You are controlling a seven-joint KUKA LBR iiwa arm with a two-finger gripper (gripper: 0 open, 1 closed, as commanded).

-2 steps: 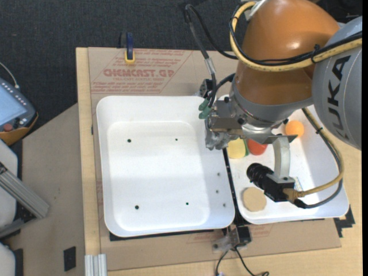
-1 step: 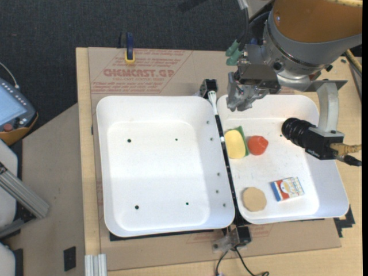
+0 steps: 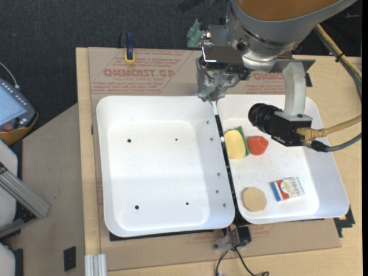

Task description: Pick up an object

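White plastic makes up both shallow bins, set side by side on a brown cardboard sheet (image 3: 149,68) printed with red lettering. In the camera view the gripper (image 3: 210,92) hangs at the far end of the seam between the two bins, its dark metal body crowded under the grey arm (image 3: 270,16) with its orange band. Whether its tips are spread or pressed together I cannot tell — they merge into shadow and the bins' rims there, and nothing shows between them.

Every loose object lies in the right bin (image 3: 328,180), nearer the camera than the gripper. A yellow-and-green piece (image 3: 235,144) sits closest, just beside the dividing rim, with a small red object (image 3: 257,145) touching or nearly touching its right side. Farther forward lie a round tan disc (image 3: 254,199) and, just to its right, a small white, red and blue box (image 3: 287,188). The left bin (image 3: 115,119) shows its bare floor with four dark dots.

A black cylindrical unit (image 3: 270,121) on a grey bracket overhangs the right bin's far half, perhaps a camera, and hides part of the floor. The arm's upper part is cut off by the frame's top edge.
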